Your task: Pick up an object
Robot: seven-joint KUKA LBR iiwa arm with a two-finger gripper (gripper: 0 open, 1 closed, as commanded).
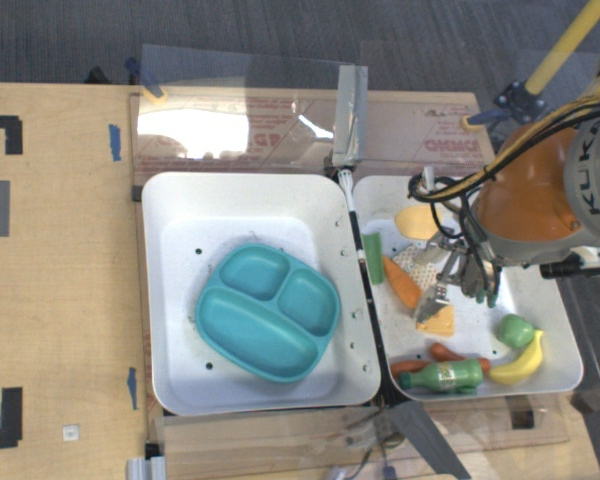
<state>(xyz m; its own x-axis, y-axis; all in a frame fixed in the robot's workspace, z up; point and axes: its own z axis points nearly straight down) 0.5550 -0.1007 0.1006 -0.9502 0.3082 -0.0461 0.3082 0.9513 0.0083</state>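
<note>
Hand point(442, 296) low in right bin point(560, 368), grip unreadable, just above cheese wedge point(438, 320), carrot point(401, 283) beside

Bright, even light; glare on the clear panel point(245, 118).

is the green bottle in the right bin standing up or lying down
Lying down. The green bottle rests on its side along the near wall of the right bin, long axis across the view, beside the banana.

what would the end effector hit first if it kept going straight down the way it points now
Most likely the yellow wedge: the end effector points down and slightly left in the right bin, its tip just above that piece. The carrot lies beside it to the left. Height is hard to judge from this slanted view.
</note>
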